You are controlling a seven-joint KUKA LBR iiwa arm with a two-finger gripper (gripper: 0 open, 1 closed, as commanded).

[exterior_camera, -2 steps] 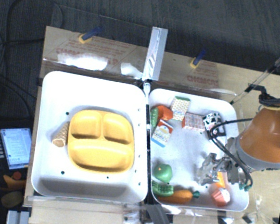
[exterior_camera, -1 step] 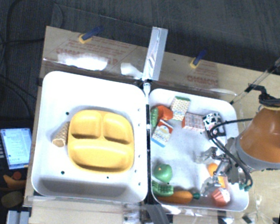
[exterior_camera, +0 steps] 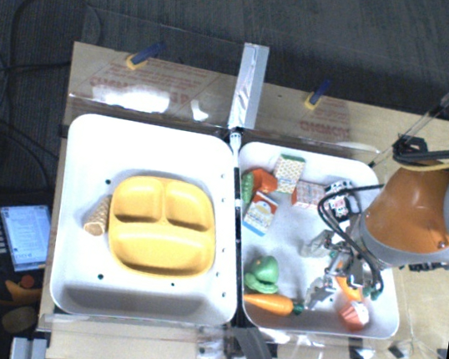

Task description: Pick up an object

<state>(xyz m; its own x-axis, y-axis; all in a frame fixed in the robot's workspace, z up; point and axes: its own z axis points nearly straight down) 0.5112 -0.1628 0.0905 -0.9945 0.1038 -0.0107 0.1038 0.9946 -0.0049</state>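
The gripper [exterior_camera: 330, 271] hangs low over the right bin [exterior_camera: 298, 245], toward its 4 o'clock corner, and its metal fingers [exterior_camera: 315, 246] stand apart with nothing visible between them. Just beside the fingers, at about 4 o'clock from them, lies a small orange piece [exterior_camera: 350, 288], and a little farther the same way sits a red and white object [exterior_camera: 355, 314] close to the bin's near right corner. Whether the fingers touch the orange piece I cannot tell from here.

Along the bin's near wall, at 7 o'clock from the gripper, a toy carrot [exterior_camera: 269, 303] lies flat, with a green toy vegetable [exterior_camera: 262, 273] touching it on its far side. Toward 10 o'clock, near the divider between the bins, a small red and white carton [exterior_camera: 261, 213] rests beside a green and orange vegetable [exterior_camera: 253, 182]. Past them, against the far wall, stands a patterned box [exterior_camera: 289, 173], with a pale packet [exterior_camera: 307, 193] just to its right.

Above the gripper the arm's orange band [exterior_camera: 409, 216] fills the right side, black cables looping round the wrist.

In the left bin [exterior_camera: 95, 145] a yellow divided tray [exterior_camera: 164, 226] sits in the middle, and a tan cone-shaped object [exterior_camera: 99, 215] touches its 9 o'clock edge.
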